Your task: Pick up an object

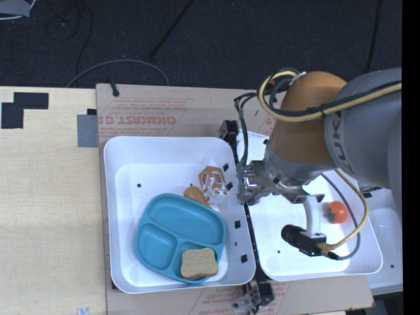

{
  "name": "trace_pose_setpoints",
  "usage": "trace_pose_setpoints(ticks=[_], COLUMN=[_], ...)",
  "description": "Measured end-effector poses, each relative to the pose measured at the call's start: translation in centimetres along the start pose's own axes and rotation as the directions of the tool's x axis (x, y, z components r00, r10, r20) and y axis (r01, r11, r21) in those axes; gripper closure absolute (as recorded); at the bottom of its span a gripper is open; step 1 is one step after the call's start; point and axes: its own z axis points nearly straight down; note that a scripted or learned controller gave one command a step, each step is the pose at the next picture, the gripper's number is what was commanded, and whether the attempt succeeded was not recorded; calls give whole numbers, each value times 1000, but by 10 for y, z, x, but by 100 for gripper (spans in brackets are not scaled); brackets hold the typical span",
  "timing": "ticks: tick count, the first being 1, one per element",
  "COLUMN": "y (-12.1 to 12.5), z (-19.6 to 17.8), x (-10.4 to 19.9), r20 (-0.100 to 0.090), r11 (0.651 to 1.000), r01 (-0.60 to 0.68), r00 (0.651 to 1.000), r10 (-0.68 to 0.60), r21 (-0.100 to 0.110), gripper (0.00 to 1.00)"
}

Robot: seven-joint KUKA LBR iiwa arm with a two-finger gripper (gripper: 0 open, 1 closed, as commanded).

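Camera view: gripper [248, 188] sits low by the left bin [121, 176] wall, open or closed I can't tell; snack packet [213, 180] just beside it. It should centre over it before squeezing.

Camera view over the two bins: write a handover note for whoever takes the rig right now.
Gripper: low over the divide between the bins, by the left bin's right wall; state cannot be told, and nothing is seen held.
Left bin: blue divided plate with a bread slice in one compartment; a brown roll and a patterned packet lie at the plate's far edge.
Right bin: small orange-red ball.
Done: no pick visible.
Left: grasp and lift one object.
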Motion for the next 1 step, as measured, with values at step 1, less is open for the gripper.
trace_pose_setpoints(ticks=[1], y=[-10], z=[2], x=[42], r20=[0], r11=[1000], r01=[1], r00=[1000], r10=[-1], r21=[0], gripper=[100])
